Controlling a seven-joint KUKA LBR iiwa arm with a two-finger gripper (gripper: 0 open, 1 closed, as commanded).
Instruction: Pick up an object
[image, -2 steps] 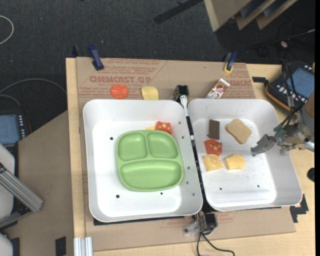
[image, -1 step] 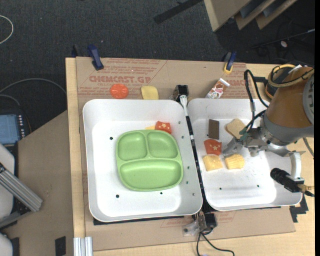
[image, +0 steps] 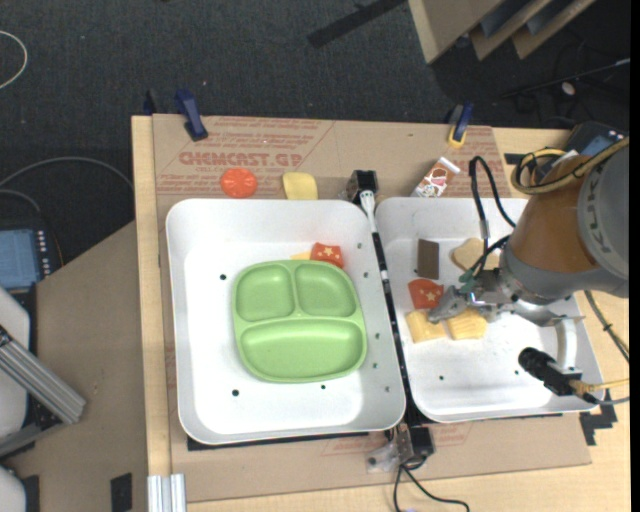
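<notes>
Gripper (image: 462, 303) sits low in the right bin (image: 480, 400); finger state cannot be told. Yellow block (image: 447, 327) lies just below it, red block (image: 425, 293) just left.

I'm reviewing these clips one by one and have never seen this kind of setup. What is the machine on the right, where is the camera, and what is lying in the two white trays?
This is one camera fixed above a bench, looking down at a slant. The grey and orange machine is a robot arm reaching in from the right; its gripper is low over the right bin. It is meant to pick up an object. I cannot tell whether it holds anything.

The left bin holds a green divided plate with a small red block behind it. The right bin holds a brown block, a red piece and yellow pieces near the gripper.
</notes>
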